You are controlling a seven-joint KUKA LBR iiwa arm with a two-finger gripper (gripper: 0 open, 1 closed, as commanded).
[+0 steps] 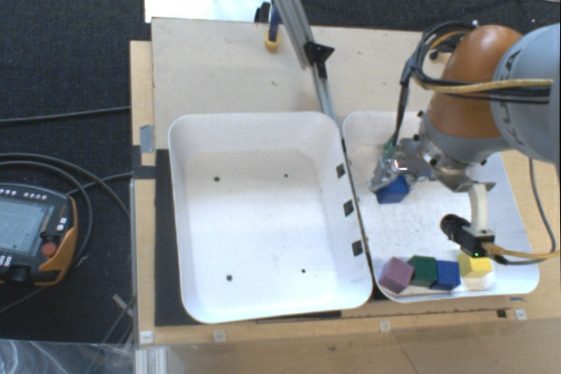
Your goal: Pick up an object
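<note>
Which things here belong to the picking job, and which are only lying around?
Job:
gripper
blue block at the gripper
purple block
green block
second blue block
yellow block
right bin

Lying about:
left bin
pendant
cables

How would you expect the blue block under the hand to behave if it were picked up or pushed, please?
The blue block looks like a small solid cube, so probably stiff and light. Its flat faces suggest it would slide on the right bin's smooth white floor rather than roll. Lying apart from the blocks at the bin's near edge, it should shift freely.
</note>
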